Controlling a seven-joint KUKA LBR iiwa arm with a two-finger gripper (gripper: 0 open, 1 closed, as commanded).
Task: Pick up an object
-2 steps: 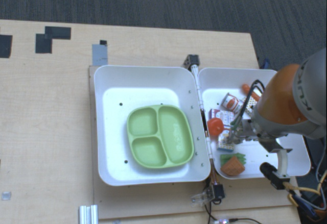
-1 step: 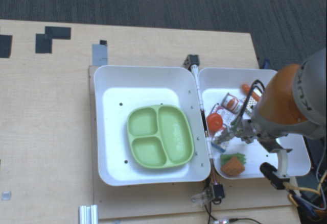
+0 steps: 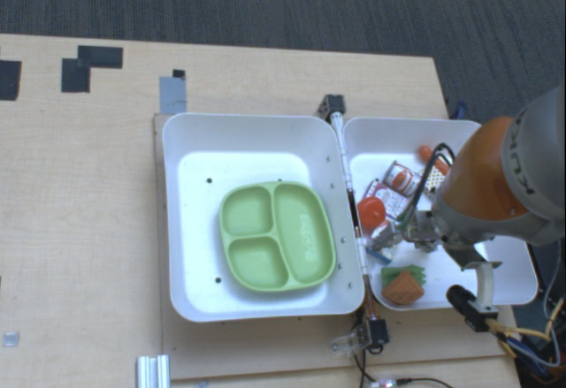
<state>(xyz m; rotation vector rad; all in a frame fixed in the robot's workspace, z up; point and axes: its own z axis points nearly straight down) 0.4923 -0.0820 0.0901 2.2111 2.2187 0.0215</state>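
Note:
My gripper [image 3: 386, 239] is down in the right bin [image 3: 513, 285], low among the objects near its left wall; the arm's orange band [image 3: 478, 174] sits above it. A red round object [image 3: 371, 211] lies just above the gripper. An orange object on green leaves [image 3: 403, 285] lies just below it. A red and white packet [image 3: 400, 179] and a small orange piece [image 3: 426, 152] lie further back. The arm hides the fingers.
The left bin [image 3: 190, 227] holds a green divided plate [image 3: 278, 236]. A divider rail [image 3: 347, 192] runs between the two bins. The wooden bench [image 3: 80, 227] stretches to the left. Cables [image 3: 371, 338] lie at the bench's front edge.

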